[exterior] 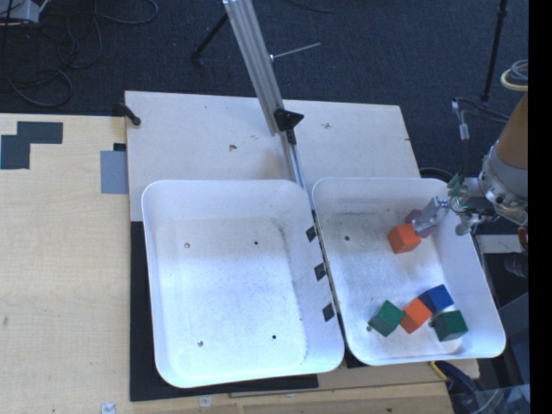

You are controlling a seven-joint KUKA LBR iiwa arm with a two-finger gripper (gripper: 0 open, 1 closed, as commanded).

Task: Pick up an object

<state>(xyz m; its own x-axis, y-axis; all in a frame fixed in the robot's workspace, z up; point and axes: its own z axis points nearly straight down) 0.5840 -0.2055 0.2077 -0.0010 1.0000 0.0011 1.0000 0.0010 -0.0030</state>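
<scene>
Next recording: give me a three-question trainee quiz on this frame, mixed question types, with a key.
1. True or false: all the blocks lie in the right bin.
2. Which block lies nearest the gripper?
A. the blue block
B. the lone orange block
C. a green block
3. Fill in: the cluster near the right bin's front edge holds ___ blocks, counting the second orange block and the darker green block.

Key:
1. True.
2. B. It sits apart from the cluster, just beside the gripper; whether the gripper touches it cannot be told.
3. Four.
</scene>
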